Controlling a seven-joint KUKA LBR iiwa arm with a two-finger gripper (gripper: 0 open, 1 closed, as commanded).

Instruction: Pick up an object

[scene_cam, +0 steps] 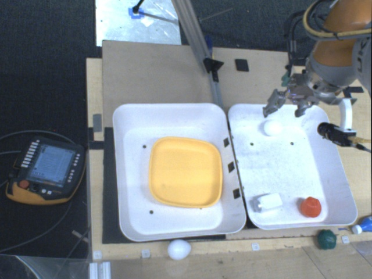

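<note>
jaws (286, 105) are what i look at first: two dark metal fingers (272, 106) splayed apart, nothing between them, poised over the far edge of the right bin (337, 173). just below them, apart from the tips, lies a small white ball (271, 127), smooth and round, so it has no long axis or heading to speak of. above the jaws the grey wrist rises to a glossy orange band (347, 16).

the right bin is a shallow white plastic tray with a faintly speckled floor. at its near side sit a small white boxy block (266, 201), its long side running roughly left to right, and a rounded red piece (311, 207), both well apart from the ball. nothing crowds the ball.

the left bin (131, 173) holds a yellow square plate (186, 171) with rounded corners, lying flat. on the bench (157, 74), a white egg shape (179, 249) and a dark green ball (326, 239) rest outside the bins' near edge. a handheld pendant (45, 169) lies on the dark floor to the left.
</note>
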